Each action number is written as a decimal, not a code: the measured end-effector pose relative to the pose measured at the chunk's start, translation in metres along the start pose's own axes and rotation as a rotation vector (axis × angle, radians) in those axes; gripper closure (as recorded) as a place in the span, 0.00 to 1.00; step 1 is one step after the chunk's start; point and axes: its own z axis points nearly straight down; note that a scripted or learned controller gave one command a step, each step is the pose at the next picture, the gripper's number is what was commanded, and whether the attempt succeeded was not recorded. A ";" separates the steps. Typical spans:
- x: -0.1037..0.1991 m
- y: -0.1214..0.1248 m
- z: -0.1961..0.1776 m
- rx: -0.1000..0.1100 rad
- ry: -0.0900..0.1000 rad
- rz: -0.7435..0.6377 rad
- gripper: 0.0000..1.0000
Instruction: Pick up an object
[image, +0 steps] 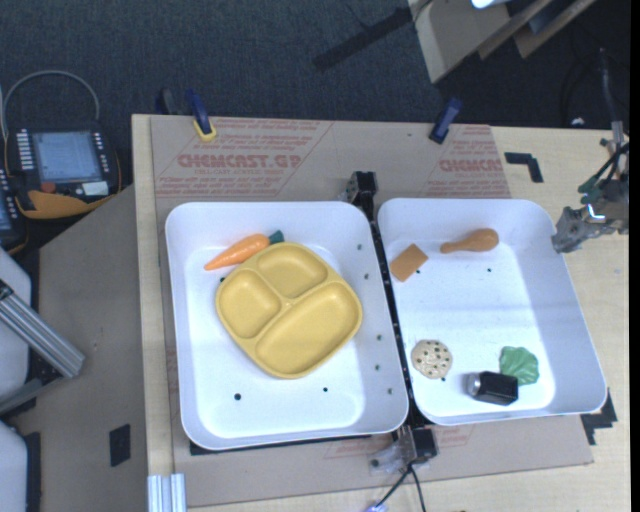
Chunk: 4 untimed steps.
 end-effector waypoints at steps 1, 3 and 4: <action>0.054 0.010 0.015 0.010 0.007 -0.005 1.00; 0.163 0.027 0.004 0.005 0.005 -0.006 1.00; 0.214 0.030 0.002 0.006 0.005 -0.004 1.00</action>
